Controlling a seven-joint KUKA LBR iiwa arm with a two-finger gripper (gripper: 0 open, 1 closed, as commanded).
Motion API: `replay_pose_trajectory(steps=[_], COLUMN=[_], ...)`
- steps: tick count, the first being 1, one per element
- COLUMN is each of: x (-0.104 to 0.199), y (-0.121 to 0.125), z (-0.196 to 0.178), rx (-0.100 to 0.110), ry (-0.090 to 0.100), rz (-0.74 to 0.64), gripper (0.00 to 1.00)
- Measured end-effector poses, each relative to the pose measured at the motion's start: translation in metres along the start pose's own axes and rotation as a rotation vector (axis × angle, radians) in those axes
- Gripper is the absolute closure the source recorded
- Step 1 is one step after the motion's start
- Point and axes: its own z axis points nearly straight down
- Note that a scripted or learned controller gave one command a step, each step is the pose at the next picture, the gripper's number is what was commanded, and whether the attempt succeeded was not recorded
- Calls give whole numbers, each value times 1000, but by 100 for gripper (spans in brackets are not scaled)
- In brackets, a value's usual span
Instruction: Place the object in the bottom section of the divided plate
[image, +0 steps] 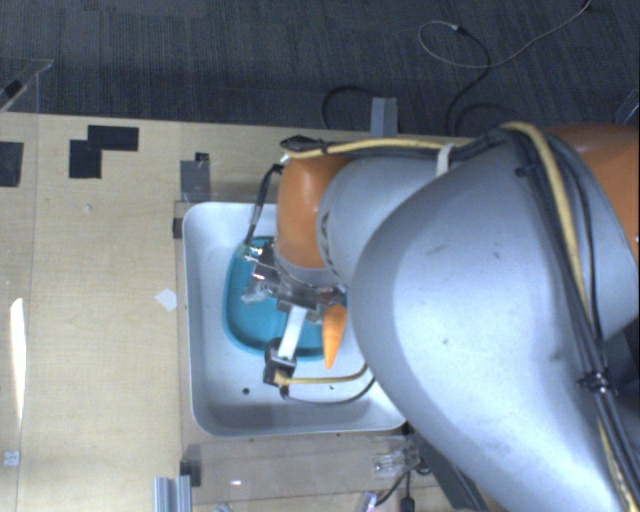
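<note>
Robot lab: wooden bench (90, 330), white bin (205, 330), trailing cables (455, 45).

So the big grey arm (480, 330) pretty much swallowed the right half of the shot, orange band and all. Its tool (290, 300) hung low over a blue plate (240, 310) that sat in the white bin (200, 300) on the pale tabletop (90, 350). An orange carrot-looking thing (334, 335) was right beside the tool at the plate's right edge, pointy end down, partly tucked under the arm. Couldn't tell if it was actually gripped. Some black patches (100, 148) marked the tabletop's far left.
</note>
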Motion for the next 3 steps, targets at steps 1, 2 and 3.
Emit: replay_pose_trajectory(steps=[1,2,3], x=[-12,-12,36], y=[50,50,82], z=[2,2,-65], rx=[23,22,3], ry=[-6,-7,-10], rz=[-28,-28,-33], gripper=[0,0,0])
